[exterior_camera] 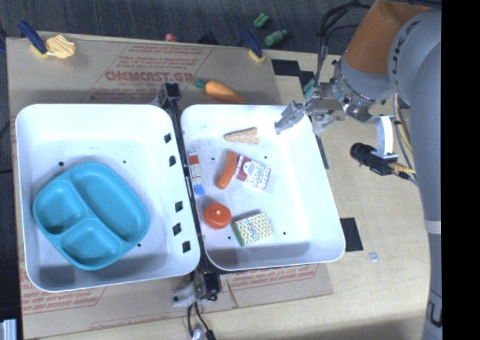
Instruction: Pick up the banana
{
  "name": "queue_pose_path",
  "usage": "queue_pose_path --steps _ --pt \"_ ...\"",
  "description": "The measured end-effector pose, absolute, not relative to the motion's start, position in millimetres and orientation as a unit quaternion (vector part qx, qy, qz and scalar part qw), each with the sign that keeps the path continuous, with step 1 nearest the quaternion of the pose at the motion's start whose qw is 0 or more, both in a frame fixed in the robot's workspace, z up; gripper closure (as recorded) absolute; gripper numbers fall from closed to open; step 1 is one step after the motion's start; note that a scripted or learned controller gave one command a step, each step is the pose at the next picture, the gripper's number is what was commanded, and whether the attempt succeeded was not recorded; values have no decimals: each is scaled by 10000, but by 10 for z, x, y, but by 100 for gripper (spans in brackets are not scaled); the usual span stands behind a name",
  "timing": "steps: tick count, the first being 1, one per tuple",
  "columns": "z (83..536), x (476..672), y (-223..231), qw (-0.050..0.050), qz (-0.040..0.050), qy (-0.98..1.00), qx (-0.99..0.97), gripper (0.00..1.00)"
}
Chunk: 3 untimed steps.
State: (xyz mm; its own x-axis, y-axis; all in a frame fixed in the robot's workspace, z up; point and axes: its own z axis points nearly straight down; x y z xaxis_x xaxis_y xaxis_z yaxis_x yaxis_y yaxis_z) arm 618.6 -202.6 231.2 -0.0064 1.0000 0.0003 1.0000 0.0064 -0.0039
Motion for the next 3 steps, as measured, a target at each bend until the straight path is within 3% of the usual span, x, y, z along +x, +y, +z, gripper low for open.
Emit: queue_pose_path --steps 1,2,3 --pt "1269 5466 -1714 38 20 -6774 -7356 0" --pt "913 5552 -1234 26 12 -7431 -6691 0" --pt "919 6534 -990 8 9 -7047 -7095 0"
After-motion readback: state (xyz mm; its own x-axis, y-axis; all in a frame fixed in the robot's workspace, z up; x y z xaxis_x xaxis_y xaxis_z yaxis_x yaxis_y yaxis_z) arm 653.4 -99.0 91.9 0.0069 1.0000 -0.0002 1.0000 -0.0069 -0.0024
